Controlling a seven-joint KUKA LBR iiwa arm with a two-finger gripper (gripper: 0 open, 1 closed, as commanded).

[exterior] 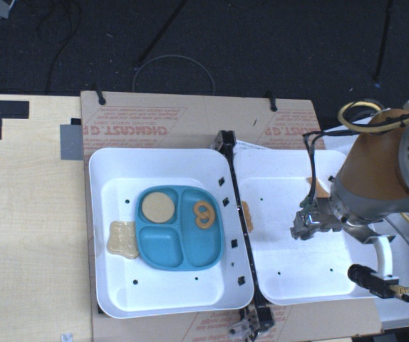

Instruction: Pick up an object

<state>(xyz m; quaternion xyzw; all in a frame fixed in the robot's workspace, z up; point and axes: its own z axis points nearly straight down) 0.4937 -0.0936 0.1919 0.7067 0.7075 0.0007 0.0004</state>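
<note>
I've got the gripper (303, 228) low over the right bin (290, 291), toward its right half. From this angle I can't tell its state, and I see nothing held in it.

Risks as I judge them:
- Nearest pickable item is a small tan piece (246, 217) pressed against the divider (237, 212) between the bins. It's well apart from the gripper. Anything that tight to a wall leaves little room on that side, so I'd expect a clipped wall or a slip.
- A descent straight down from here likely closes on bare bin floor. Empty grasp.
- Left bin (112, 291) items are flat: a round cookie (157, 207) and a pretzel (204, 215) in separate compartments of the blue tray (176, 251), plus a pale cracker (122, 239) touching the tray's left edge. Low profile means a grasp may skid over them or snag the tray rim and drag it.

The tan piece is partly hidden by the divider; too small to say what it is.
</note>
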